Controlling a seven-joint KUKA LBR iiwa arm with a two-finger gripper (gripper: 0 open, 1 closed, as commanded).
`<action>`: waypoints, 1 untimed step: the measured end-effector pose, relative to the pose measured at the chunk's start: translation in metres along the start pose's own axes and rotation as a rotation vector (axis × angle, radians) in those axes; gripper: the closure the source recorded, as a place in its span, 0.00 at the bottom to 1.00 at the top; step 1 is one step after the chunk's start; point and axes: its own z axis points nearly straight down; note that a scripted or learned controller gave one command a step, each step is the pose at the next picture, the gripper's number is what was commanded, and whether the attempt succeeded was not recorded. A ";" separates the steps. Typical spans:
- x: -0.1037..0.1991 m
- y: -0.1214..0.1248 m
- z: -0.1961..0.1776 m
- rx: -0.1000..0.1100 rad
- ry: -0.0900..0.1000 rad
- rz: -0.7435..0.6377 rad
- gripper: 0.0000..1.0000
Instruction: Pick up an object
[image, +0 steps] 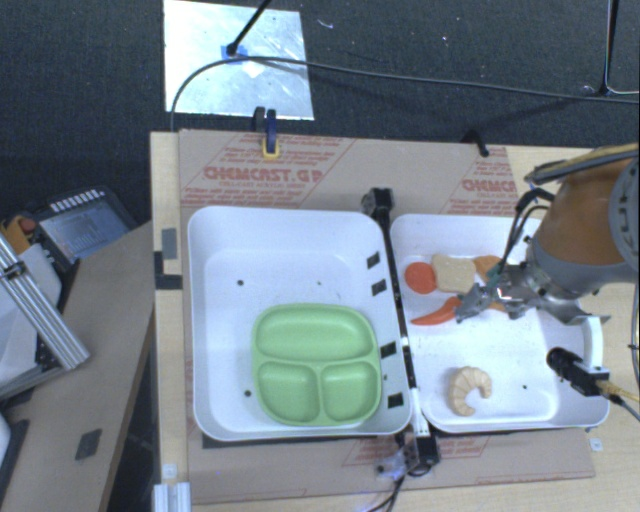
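- Camera view, nearest edge first: a pale croissant-shaped piece (469, 389) lies alone in the near part of the right bin (540, 412), curled like a crescent with its open side facing left and down. Its long axis runs roughly upright in the picture, leaning a little to the right at the top.
- Left bin (215, 300) holds a green divided tray (316, 362), resting flat toward its near side.
- Farther in, the gripper (487, 297) hangs low over the middle of the right bin. Whether its fingers are parted or closed, I cannot tell, and nothing can be seen caught between them.
- Just beside the gripper, on its left, lies an orange-red wedge (435, 316), its long axis near level in the picture, its thin tip pointing left and slightly down.
- Beyond that sit a red round slice (420, 277) and a beige slab (455, 272), touching or nearly so, toward the far wall.
- Judgement: the step in hand looks like the descent onto the wedge, which seems the chosen target. The next move would call for setting the fingers across the wedge's short width, then closing and lifting straight up.
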 end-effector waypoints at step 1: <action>0.002 0.000 0.062 0.000 0.000 0.001 0.00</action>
